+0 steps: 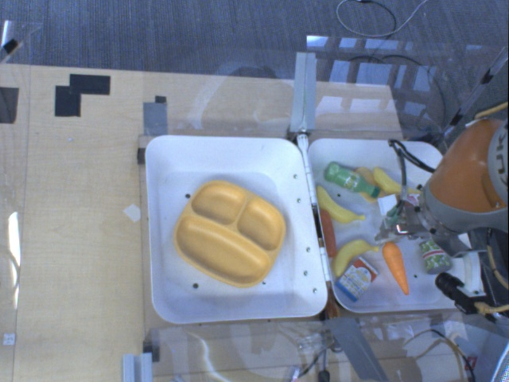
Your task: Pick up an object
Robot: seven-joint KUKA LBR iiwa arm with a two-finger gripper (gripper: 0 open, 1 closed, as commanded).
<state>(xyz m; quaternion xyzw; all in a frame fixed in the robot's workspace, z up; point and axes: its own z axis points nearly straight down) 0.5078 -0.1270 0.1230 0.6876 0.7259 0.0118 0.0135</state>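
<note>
Carrot (396, 267) just beside hand (395, 228) in right bin (350, 151); hand blurred, part-hidden under arm; grip state unreadable.

The right bin (362, 151) is crowded: a green bottle (351, 178), bananas (340, 207), a carrot (395, 266), a small carton (357, 279) and a can (434, 255) lie close together, with the arm (469, 181) over its right side, so little bare floor shows between them. The left bin (171, 293) holds a yellow divided tray (229, 231) at its middle, leaving a bare white margin all round it. At the left of the frame the desk (71, 237) lies open, apart from black marks near the upper left.
</note>
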